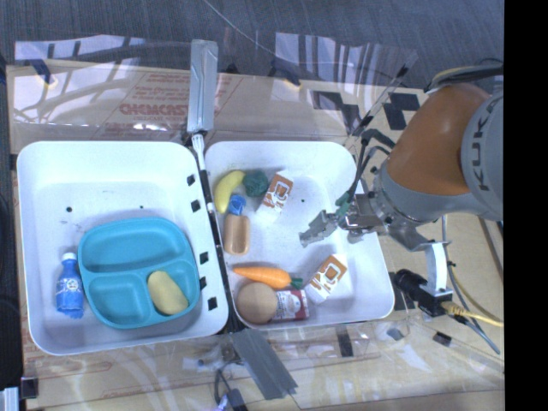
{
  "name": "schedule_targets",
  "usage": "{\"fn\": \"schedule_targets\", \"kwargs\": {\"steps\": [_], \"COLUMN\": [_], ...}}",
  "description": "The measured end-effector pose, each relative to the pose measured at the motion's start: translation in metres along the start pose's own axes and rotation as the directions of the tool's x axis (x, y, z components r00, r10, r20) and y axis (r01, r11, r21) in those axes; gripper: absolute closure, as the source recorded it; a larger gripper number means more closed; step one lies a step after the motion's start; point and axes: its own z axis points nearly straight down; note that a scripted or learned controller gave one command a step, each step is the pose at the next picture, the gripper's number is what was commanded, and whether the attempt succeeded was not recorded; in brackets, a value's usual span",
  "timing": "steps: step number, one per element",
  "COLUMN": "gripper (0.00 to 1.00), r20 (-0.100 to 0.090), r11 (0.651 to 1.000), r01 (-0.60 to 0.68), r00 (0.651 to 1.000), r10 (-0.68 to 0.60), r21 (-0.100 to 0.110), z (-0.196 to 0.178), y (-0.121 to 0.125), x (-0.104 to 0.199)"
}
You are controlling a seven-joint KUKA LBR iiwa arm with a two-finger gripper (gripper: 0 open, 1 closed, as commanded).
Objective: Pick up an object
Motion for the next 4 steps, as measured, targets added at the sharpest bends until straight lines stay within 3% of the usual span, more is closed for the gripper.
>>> {"fn": "schedule_targets", "kwargs": {"steps": [1,2,3,4], "gripper": [0.00,0.00,0.00,0.00], "r20": [-0.002,0.000,0.004,0.001], "r11": [0.990,0.997,0.921,0.968], "r01": [0.139,0.081,0.390,0.252], "r00": [0.990,0.997,0.921,0.968], "r10": [-0.139,-0.081,-0.390,-0.252], "r21": [0.006,-0.002,-0.006,-0.003], "z": [0.105,0.149,0.047,0.149], "y": [-0.011,-0.008,-0.007,-0.008], "x": [0.037,0.031,0.091,0.041]}}
